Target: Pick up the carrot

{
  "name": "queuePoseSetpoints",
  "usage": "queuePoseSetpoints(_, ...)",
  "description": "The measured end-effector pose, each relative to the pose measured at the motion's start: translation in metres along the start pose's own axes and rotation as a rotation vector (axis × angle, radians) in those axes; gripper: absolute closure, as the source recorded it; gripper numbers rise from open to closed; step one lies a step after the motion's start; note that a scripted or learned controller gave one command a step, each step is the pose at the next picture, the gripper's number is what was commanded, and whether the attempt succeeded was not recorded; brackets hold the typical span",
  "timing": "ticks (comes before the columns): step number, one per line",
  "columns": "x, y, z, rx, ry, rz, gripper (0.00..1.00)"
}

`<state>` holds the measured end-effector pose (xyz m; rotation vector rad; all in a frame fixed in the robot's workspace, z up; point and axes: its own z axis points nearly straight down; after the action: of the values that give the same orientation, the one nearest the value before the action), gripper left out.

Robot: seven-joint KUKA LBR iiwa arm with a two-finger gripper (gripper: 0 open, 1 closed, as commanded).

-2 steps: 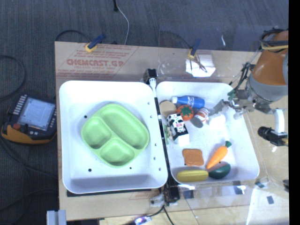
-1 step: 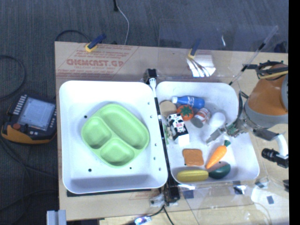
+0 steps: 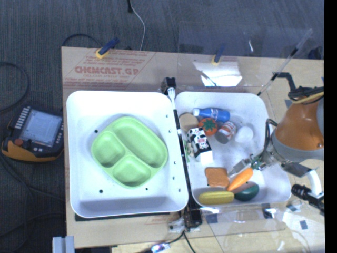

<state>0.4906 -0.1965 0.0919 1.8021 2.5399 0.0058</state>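
Right bin (image 3: 263, 107), near front wall: carrot (image 3: 240, 179) lies tilted, green top pointing up-right, resting against a toast slice (image 3: 216, 176), with a yellow banana (image 3: 215, 197) and dark green vegetable (image 3: 246, 192) just in front. Gripper (image 3: 254, 163) sits at the carrot's leafy end; cannot tell whether it is open or closed. Left bin (image 3: 79, 141) holds a green divided plate (image 3: 129, 151). Blue bottle (image 3: 211, 113) at right bin's rear.

Robotics lab, test cell. Plywood surface (image 3: 105, 73) on grey carpet (image 3: 63, 9), two white bins (image 3: 79, 141) fixed side by side, teach pendant (image 3: 31, 133) on the floor off the surface's left edge, loose cables (image 3: 138, 20), clamps (image 3: 107, 47) on the far edge.
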Motion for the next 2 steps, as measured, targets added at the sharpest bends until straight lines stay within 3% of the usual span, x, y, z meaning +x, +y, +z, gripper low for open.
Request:
queuePoseSetpoints(1, -0.0003, 0.0014, -0.0106, -0.002, 0.001, 0.000, 1.00)
queuePoseSetpoints(2, 0.0003, 0.0008, -0.0096, 0.000, 0.003, 0.000, 0.00)
